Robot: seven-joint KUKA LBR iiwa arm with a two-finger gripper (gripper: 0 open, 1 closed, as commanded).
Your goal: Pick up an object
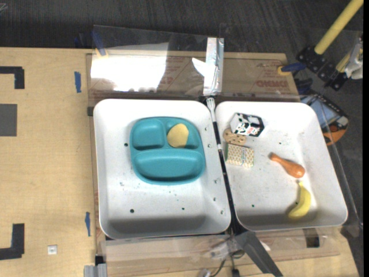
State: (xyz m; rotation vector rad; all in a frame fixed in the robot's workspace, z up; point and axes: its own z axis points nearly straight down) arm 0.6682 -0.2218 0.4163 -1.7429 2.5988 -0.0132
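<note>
A: Camera view: we log banana (300,203) in right bin (331,154), near front corner, beside the orange toy (287,165). Tool state: can't tell.
B: We judge it light, smooth, curved; grip mid-body, crosswise.

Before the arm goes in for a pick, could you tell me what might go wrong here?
1. The banana lies close to the right bin's near corner wall, so a finger may strike the wall.
2. The patterned block and the black-and-white box crowd together beside the divider; a grasp could catch two or push one aside.
3. The yellow ball sits in a teal tray compartment and may roll away from a closing grasp.
</note>
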